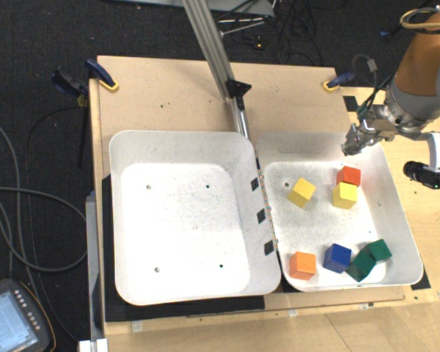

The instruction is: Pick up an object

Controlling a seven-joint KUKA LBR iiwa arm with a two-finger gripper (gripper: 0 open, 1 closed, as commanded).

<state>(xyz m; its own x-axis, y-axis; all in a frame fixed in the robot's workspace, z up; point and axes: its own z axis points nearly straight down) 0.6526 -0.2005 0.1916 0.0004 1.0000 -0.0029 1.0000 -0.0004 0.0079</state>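
Camera view: gripper [356, 142] hanging over the far rim of the right bin [317, 227], empty, with nothing grasped. Open or closed: cannot tell at this resolution.

Location of candidate objects, all in the right bin:
- red cube [349, 175], nearest the gripper, just toward the camera from it.
- yellow cube [345, 195], touching or nearly touching the red cube on its near side.
- second yellow cube [303, 192], alone, toward the bin's left wall.
- orange cube [302, 265], blue cube [338, 257] and two green blocks [369, 259], grouped along the near wall.

Left bin [183, 218]: no objects to report.

Probable stage: approach, no descent onto a target yet.

Failure risks from this position:
- Descending straight down: likely contact with the sloped far wall, not with a cube; expect a grasp on air.
- Targeting the red cube: little or no gap to the yellow cube; expect a jam on top of the pair, or both cubes pushed aside.
- Targeting the green blocks: apparently in contact and close to the wall; expect a partial grip and a slip on lift.
- Preferred low-risk target: the second yellow cube, well apart from its neighbours.
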